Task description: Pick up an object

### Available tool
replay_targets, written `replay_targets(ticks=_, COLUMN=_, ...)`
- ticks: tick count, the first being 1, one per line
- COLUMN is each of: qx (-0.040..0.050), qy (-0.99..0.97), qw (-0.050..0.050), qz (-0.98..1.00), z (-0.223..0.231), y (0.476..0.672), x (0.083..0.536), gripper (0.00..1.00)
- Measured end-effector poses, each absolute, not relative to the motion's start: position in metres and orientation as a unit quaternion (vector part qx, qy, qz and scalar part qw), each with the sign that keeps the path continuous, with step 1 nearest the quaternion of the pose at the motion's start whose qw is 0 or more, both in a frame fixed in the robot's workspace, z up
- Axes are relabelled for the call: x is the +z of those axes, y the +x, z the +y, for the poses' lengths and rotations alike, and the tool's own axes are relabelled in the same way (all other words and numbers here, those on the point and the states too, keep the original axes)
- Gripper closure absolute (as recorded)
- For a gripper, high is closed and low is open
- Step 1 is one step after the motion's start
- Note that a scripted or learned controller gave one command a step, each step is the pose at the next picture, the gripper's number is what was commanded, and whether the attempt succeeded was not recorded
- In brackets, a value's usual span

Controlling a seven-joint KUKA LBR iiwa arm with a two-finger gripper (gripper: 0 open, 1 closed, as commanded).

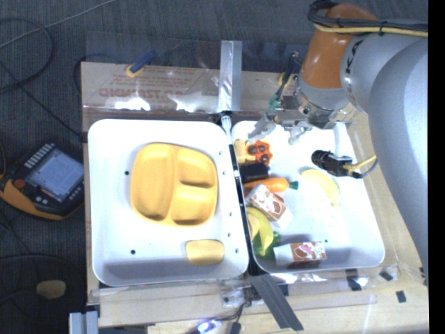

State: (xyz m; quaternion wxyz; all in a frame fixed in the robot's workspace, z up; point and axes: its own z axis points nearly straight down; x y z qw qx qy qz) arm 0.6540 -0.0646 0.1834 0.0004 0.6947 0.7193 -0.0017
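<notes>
Grey KUKA arm enters from the right, bulky link filling the upper right corner. Orange band sits above the wrist, cables running over its top. Two-finger metal gripper hangs below the band, pointing down-left. Fingers splayed apart, one to the left, one to the right, nothing between them.

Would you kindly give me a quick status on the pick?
Gripper open, above right bin's far end, nothing between fingers. Toy car just left of it. Carrot, banana crowd the divider.
</notes>
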Motion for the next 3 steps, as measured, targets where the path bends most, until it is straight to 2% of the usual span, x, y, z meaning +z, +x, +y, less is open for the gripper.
replay_targets(ticks=1, qx=0.0066, qy=0.688, qw=0.009, qz=0.725, z=-0.098, y=0.631, x=0.121, gripper=0.0)
replay_targets(ticks=2, qx=0.0016, qy=0.671, qw=0.005, qz=0.741, z=-0.096, y=0.642, x=0.089, gripper=0.0)
replay_targets(ticks=3, qx=0.0013, qy=0.627, qw=0.005, qz=0.779, z=-0.124, y=0.642, x=0.089, gripper=0.0)
